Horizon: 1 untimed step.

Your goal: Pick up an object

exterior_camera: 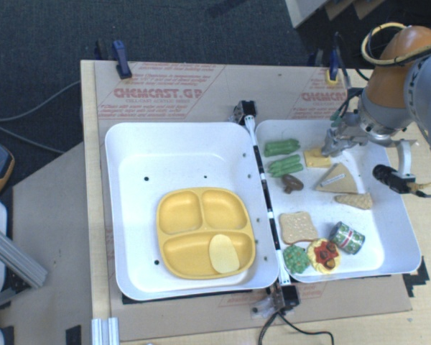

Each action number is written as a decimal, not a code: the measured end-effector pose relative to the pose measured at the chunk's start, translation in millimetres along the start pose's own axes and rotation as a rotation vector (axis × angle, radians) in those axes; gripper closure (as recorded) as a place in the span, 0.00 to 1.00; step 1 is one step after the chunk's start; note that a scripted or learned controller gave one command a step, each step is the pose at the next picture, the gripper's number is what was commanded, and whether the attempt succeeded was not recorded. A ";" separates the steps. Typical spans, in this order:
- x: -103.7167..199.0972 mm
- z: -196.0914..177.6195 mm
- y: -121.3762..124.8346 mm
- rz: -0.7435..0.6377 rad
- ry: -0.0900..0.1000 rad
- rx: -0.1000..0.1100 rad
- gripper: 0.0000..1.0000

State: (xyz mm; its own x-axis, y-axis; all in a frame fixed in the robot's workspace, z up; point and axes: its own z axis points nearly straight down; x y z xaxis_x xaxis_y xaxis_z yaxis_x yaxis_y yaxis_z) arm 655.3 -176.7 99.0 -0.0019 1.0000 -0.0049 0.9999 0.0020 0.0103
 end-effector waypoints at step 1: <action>-29.8 -38.7 -43.5 0.005 0.005 0.012 1.00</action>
State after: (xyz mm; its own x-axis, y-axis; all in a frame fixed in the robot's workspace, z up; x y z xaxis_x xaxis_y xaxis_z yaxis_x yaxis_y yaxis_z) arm 611.5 -206.4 137.5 0.0027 1.0000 0.0001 1.0000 -0.0027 -0.0016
